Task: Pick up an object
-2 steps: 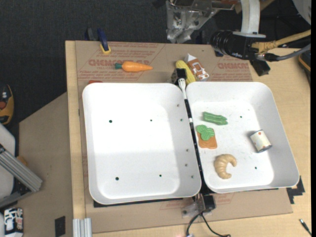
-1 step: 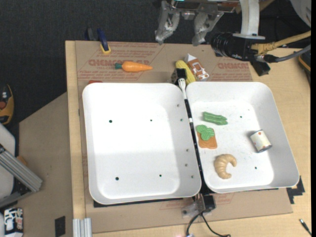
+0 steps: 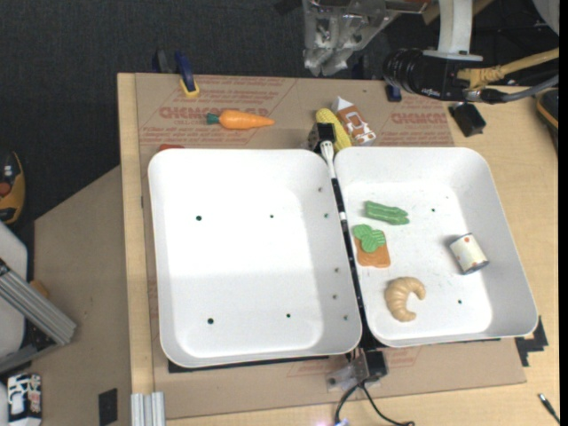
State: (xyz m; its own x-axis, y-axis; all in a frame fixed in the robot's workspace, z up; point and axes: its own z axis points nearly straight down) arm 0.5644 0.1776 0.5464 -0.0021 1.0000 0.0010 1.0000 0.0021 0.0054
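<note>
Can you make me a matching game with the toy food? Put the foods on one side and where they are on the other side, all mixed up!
Foods:
1. croissant
2. carrot
3. green pea pod
4. white can

Places:
A. on the cardboard behind the left bin
B. far end of the right bin, near the middle
C. near end of the right bin
D. right bin, by its right wall

Pairs: 1-C, 2-A, 3-B, 4-D

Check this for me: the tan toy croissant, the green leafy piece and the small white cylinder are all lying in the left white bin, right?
Not quite. The camera view shows the tan toy croissant, the green leafy piece and the small white cylinder lying in the right white bin, not the left one.
</note>
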